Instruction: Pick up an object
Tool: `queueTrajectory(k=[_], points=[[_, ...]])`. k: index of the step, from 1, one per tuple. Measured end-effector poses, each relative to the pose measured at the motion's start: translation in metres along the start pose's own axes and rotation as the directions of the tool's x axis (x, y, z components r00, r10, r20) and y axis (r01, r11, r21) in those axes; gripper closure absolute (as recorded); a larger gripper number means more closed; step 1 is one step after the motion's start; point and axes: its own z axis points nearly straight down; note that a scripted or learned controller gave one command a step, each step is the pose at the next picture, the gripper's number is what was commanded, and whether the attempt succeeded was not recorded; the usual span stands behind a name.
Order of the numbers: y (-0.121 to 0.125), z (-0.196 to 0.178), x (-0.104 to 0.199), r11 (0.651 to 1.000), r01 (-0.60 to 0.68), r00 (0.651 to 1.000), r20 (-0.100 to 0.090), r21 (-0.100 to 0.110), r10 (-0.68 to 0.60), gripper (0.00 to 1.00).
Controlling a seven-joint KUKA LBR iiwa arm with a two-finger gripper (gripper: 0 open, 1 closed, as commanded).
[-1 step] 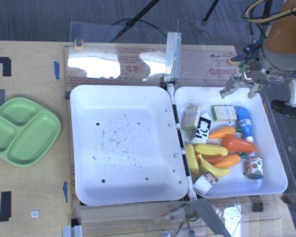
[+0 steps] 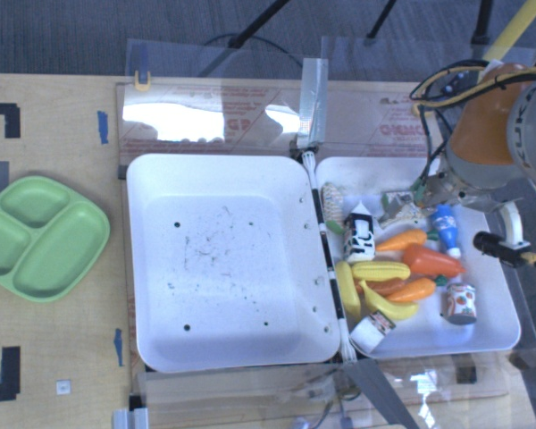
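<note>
Two shallow white bins sit side by side on the desk [image 2: 54,105]. The left bin [image 2: 223,248] holds no objects, only scuff marks on its floor. The right bin [image 2: 500,329] carries all the candidate objects, crowded toward its left wall and centre: a yellow banana [image 2: 382,271], orange carrot-like pieces [image 2: 402,239], a red-orange piece [image 2: 433,262], a blue-capped bottle [image 2: 445,229], a black-and-white carton [image 2: 362,235], a small printed can [image 2: 459,302] and a white cylinder [image 2: 372,329]. Judgement: the pile looks like one source heap, the other bin free to receive. A green divided plate [image 2: 45,235] lies apart on the desk, well left of both bins.

The arm [image 2: 487,132] enters from the right, its orange band above the bin's far right corner, the wrist pointing down over the bottle's end of the heap. The pincer [image 2: 429,190] is largely masked by the wrist and cables; whether it is spread or closed cannot be told, and nothing shows held in it. Judgement: the pick is not yet made.
</note>
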Motion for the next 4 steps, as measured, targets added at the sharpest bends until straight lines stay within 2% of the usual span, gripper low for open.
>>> queueTrajectory(k=[1, 2, 3, 4], points=[[-0.092, 0.011, -0.005, 0.996, 0.094, 0.996, -0.010, 0.004, -0.094, 0.00], [-0.085, 0.001, -0.001, 0.957, 0.290, 0.957, -0.006, 0.008, -0.290, 0.00], [-0.104, 0.012, 0.002, 0.876, 0.482, 0.876, -0.005, 0.004, -0.482, 0.00], [-0.045, -0.010, -0.007, 0.826, 0.563, 0.826, -0.007, 0.004, -0.563, 0.00]])
